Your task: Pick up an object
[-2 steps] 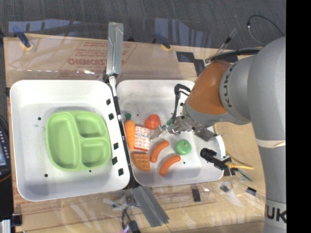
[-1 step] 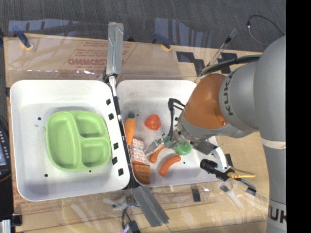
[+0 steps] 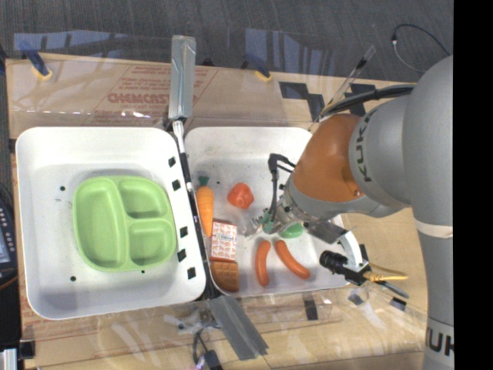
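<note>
My gripper (image 3: 271,223) reaches down into the right bin (image 3: 231,146), near its middle. A small green object (image 3: 292,229) peeks out right beside it, partly hidden by the wrist. Just below lie two orange-red sausages (image 3: 263,263), the second one (image 3: 292,259) angled to the right. A red tomato-like piece (image 3: 240,195) sits up and left of the gripper. An orange carrot (image 3: 205,210) lies along the bin's left wall. A red and white carton (image 3: 224,240) rests above a brown bread piece (image 3: 225,274).
The left bin (image 3: 38,160) holds a light green divided plate (image 3: 123,222). A grey divider bar (image 3: 182,79) runs between the bins at the back. The arm's bulky orange and grey wrist (image 3: 339,168) covers the right bin's right half.
</note>
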Available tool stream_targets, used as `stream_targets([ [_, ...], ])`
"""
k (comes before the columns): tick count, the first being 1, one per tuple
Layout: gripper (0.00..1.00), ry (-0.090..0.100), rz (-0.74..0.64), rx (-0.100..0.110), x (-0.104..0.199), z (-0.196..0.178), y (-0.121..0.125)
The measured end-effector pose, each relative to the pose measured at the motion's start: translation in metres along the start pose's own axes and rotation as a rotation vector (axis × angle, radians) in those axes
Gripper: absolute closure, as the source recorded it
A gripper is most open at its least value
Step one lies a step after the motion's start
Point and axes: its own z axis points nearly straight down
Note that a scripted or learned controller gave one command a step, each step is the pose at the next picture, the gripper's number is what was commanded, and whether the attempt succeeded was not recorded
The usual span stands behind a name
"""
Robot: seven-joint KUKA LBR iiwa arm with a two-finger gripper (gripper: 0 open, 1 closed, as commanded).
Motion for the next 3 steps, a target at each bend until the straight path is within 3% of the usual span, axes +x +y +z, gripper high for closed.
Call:
stream_targets([
  [1, 1.0, -0.001, 0.283, -0.002, 0.066, -0.092, 0.027],
  [2, 0.0, -0.001, 0.284, -0.002, 0.066, -0.091, 0.027],
  [3, 0.0, 0.001, 0.336, 0.003, 0.012, -0.039, 0.071],
])
